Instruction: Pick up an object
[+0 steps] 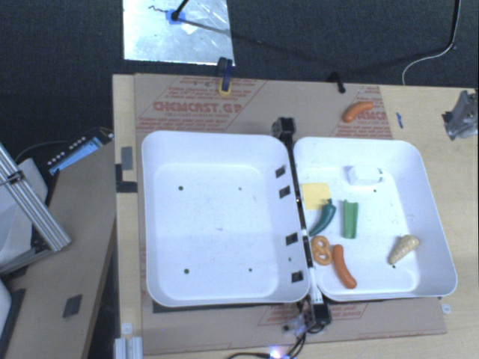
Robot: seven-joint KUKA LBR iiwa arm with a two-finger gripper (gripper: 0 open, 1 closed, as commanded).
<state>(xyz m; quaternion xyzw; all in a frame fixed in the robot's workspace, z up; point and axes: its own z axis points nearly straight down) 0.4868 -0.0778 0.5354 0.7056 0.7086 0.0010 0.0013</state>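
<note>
The right bin [428, 193] holds several small items: a white block [363, 175], a yellow square [315, 195], a curved green pepper [324, 217], an upright green block [349, 219], a pretzel [321, 250], an orange-red sausage [343, 266] and a beige cone [403, 249]. My gripper [462, 117] is a grey shape at the right edge of the view, above and beyond the bin's far right corner, well away from every item. Nothing hangs from it.
Another orange sausage [358, 111] lies on the cardboard behind the right bin. The left bin [153, 200] sits beside it, joined by black clips [285, 193]. A yellow and blue clamp [224, 77] stands at the back, an aluminium frame [30, 208] at the left.
</note>
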